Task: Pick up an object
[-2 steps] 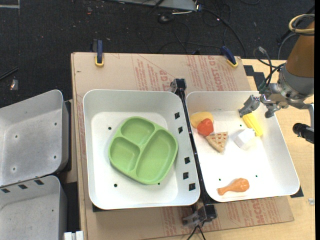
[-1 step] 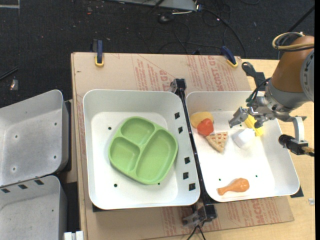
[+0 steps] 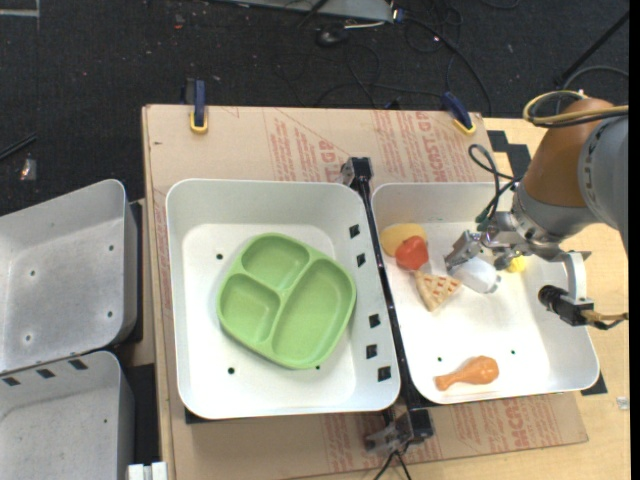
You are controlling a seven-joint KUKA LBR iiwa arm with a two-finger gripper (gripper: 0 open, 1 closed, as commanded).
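Two shallow white bins are sitting side by side on the table. The left bin is carrying a green divided plate. The right bin is carrying four toy foods: a yellow piece touching a red tomato-like piece, a pizza slice just below them, and a chicken drumstick lying well apart near the front wall. The arm is reaching in from the right, and its end effector is hovering just beside the pizza slice, between it and the red piece. Its fingers are blurring into the pale hardware, so their opening cannot be told, and nothing is showing between them.

Judging by position, the pizza slice is serving as the nearest candidate. It is looking like a light, stiff, moulded plastic wedge, flat and low, likely to slide on the smooth bin floor instead of lifting. Closing across its narrower width, near the crust end, is appearing the safer hold; the tip is offering little to pinch. The rounded red piece is probably rolling more readily under contact.
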